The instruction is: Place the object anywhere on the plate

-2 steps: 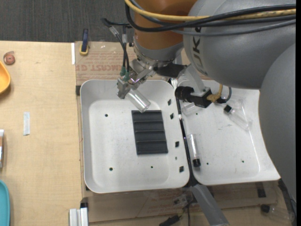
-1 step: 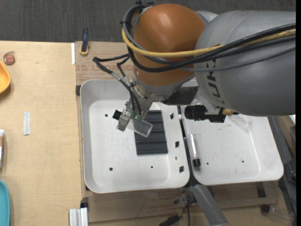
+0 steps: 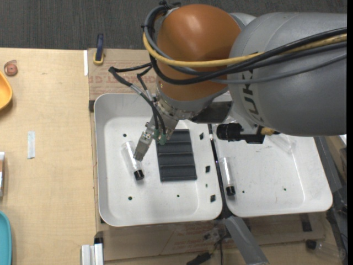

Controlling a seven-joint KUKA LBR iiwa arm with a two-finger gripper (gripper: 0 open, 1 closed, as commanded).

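A dark ribbed rectangular plate (image 3: 177, 159) lies flat in the left bin (image 3: 110, 203), right of its middle. A clear tube with a black cap (image 3: 133, 162) lies on the bin floor just left of the plate, cap toward the front. My gripper (image 3: 144, 145) hangs low under the orange wrist band, between the tube's upper end and the plate's left edge. It sits very close to the tube; contact is unclear. A second clear tube with a black cap (image 3: 226, 175) lies along the left side of the right bin (image 3: 292, 203).
The arm's big orange and grey body covers the back of both bins. A black fitting (image 3: 231, 131) sticks out over the rim between the bins. The wooden bench to the left carries an orange dish (image 3: 3, 95) and a small clear strip (image 3: 31, 145).
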